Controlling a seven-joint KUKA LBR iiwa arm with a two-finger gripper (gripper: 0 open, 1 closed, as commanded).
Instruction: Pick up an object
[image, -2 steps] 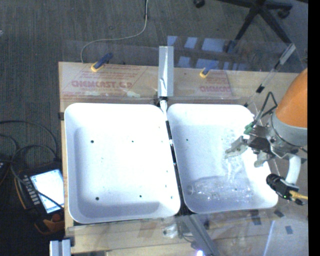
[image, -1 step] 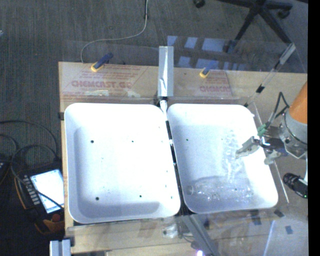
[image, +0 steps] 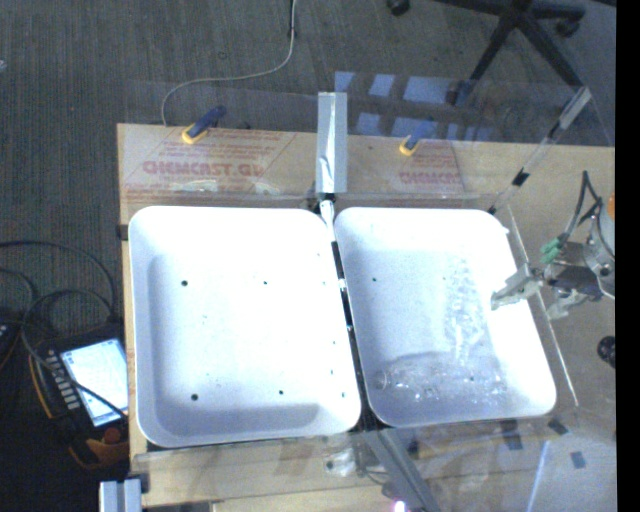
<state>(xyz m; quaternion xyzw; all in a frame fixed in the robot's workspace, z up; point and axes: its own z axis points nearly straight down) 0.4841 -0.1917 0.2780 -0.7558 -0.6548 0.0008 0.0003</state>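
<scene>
At mid-right edge of frame, pincer hangs over right bin's rim; can't tell if open or closed. Clear plastic bottles lie in that bin's lower right. Left bin beside it.

The left bin's floor lies open to me from above. In the right bin, clear plastic bottles crowd the near right part; its far left floor is open.

the gripper reaches in low from the right, its tip pointing left.
</scene>
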